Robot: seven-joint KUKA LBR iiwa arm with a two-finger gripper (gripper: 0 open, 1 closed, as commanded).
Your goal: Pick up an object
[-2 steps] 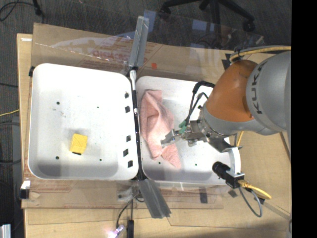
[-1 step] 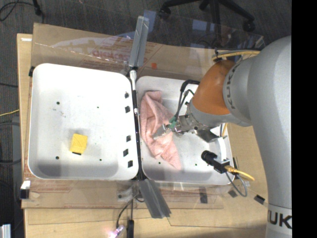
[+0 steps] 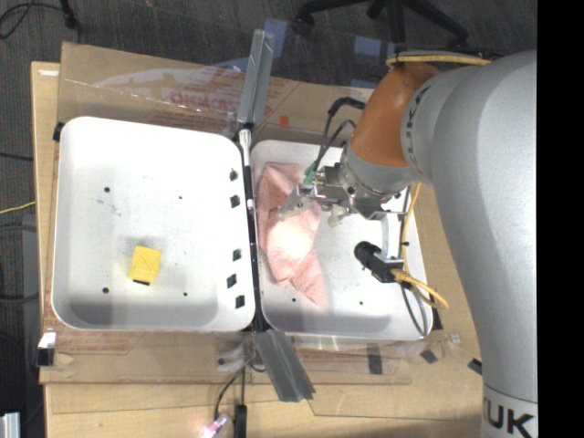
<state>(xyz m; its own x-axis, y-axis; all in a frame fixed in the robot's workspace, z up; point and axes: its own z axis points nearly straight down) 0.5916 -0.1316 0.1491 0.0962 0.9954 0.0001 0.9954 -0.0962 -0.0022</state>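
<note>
the end effector (image 3: 306,194) sits low over a soft, crumpled pink cloth (image 3: 290,240) in the right bin (image 3: 401,322); whether it grips, i cannot tell. a small yellow spongy block (image 3: 145,264) lies in the smooth left bin (image 3: 82,153).

I read this as a robotics lab or test cell, not a home; the desk (image 3: 137,363) is bare plywood patched with tape; two white bins (image 3: 82,153) sit on it side by side; beyond the desk's far edge I see dark carpet, an office chair base (image 3: 392,3) and loose cables (image 3: 23,12); a grey industrial arm (image 3: 484,199) looms over the desk's right side.
</note>
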